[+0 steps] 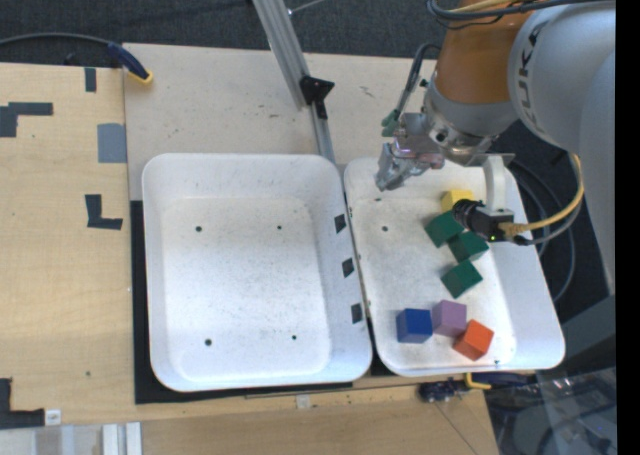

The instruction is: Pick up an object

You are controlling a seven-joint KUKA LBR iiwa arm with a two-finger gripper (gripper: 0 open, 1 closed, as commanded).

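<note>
Blocks sit in the right bin [385, 273], none lifted. Two green blocks: one [443, 229] near the bin's 1 o'clock area, the other [462, 276] just below it toward 5 o'clock, the two nearly touching corner to corner. Yellow block [457, 199] at 12 o'clock from the upper green one, partly hidden by a black fitting. Along the bin's 6 o'clock edge — blue block [414, 324], purple block [450, 317] touching it at its 3 o'clock, orange block [475, 339] at the purple one's 4 o'clock.

Tool [392, 175] hangs over the bin's 11 o'clock corner, near the rim, well apart from every block. Nothing visible between its fingers; can't tell if they're spread or closed — too small and blurred.

Left bin [240, 273] lies beside the right one on the counter [60, 243], rims touching. A grey metal pole [285, 38] slants in from 12 o'clock toward the gap between bins.
</note>
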